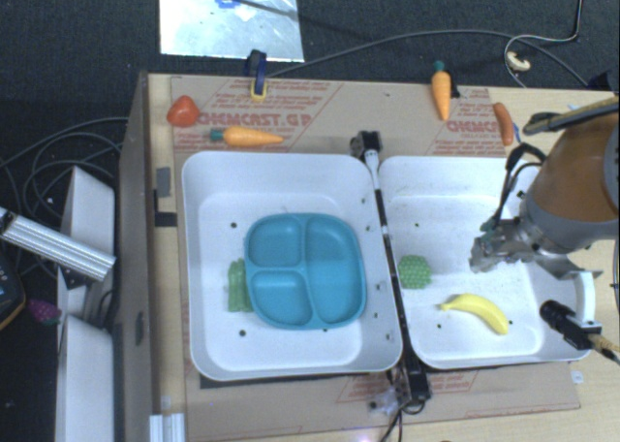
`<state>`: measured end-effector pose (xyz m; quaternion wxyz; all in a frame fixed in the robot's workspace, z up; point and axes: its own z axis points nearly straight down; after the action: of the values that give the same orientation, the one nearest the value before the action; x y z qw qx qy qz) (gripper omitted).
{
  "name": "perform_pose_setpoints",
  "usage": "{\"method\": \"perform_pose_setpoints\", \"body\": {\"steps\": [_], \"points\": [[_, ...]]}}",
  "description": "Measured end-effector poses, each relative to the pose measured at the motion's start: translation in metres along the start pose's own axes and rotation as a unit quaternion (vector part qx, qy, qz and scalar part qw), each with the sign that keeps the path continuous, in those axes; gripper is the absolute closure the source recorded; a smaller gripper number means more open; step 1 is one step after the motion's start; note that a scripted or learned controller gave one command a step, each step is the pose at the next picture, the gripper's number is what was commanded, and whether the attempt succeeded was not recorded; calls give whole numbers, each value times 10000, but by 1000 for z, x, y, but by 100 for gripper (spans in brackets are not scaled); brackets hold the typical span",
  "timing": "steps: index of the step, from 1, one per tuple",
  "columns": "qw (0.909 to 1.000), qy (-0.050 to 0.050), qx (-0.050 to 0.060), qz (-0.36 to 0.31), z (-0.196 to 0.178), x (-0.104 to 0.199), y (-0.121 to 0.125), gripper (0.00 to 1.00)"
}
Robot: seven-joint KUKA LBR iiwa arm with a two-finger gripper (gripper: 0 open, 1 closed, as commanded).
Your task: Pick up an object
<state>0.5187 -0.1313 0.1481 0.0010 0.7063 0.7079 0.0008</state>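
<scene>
In the right bin [455, 188], a yellow banana [476, 311] lies near the front wall and a round green knobbly object [415, 271] sits against the left wall. My gripper [491, 254] hangs over the right half of this bin, above and to the right of the banana and well right of the green object. In the left bin [281, 178] rests a blue divided plate [305, 269], with a green flat piece [237, 287] tucked at its left edge.
On the cardboard behind the bins lie a tomato [182, 111], two carrots [247, 137] [442, 91], a red-orange sausage-like piece [503, 122] and a blue clamp [258, 72]. A black divider [382, 227] runs between the bins. Cables trail at left.
</scene>
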Motion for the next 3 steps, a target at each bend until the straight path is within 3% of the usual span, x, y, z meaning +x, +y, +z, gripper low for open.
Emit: {"method": "perform_pose_setpoints", "body": {"steps": [1,2,3], "points": [[10000,1,4,0,0,0,0,0],[10000,2,18,8,54,-7,-33,0],[10000,0,0,2,44,-7,-32,100]]}}
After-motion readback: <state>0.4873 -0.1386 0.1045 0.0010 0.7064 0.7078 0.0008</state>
